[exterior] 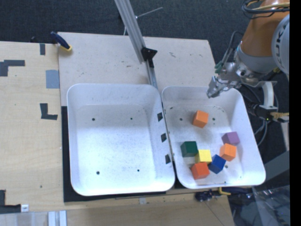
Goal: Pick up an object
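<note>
Cubes in right bin (244, 112): orange cube (200, 118) alone near middle; green cube (189, 149), yellow cube (204, 155), red cube (200, 170), blue cube (217, 164), second orange cube (228, 151) and purple cube (230, 138) clustered toward near edge. Gripper (214, 91) over bin's far right corner, well apart from cubes, nothing seen in it; opening cannot be told. Left bin (75, 126) alongside, touching right bin.

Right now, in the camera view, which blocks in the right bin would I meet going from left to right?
Green block → yellow block → blue block → purple block. I leave out the three orange ones, because they overlap the others in left-right position.
</note>
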Available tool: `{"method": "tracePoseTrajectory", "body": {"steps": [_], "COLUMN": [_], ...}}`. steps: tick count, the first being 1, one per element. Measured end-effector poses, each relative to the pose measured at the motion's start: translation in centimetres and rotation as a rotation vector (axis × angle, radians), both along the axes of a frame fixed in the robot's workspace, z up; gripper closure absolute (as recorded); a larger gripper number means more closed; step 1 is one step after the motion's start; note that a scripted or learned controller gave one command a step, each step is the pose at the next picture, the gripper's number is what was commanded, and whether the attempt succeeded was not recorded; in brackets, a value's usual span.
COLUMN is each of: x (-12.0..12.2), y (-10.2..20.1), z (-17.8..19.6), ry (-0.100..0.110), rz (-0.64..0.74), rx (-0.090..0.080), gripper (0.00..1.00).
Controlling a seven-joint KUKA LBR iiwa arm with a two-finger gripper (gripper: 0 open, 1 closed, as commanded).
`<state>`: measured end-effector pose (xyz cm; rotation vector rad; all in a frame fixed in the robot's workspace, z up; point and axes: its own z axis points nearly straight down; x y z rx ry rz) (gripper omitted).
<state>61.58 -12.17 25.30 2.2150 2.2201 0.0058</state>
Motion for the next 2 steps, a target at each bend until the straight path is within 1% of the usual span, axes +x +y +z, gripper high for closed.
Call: {"method": "tracePoseTrajectory", "body": {"steps": [1,2], "x": [0.0,0.4], "y": [0.0,5.0], "z": [1.1,-0.5], "ry": [0.006,0.009], "rz": [-0.001,0.003], "rx": [0.001,0.002], "gripper": [1.0,1.0]}}
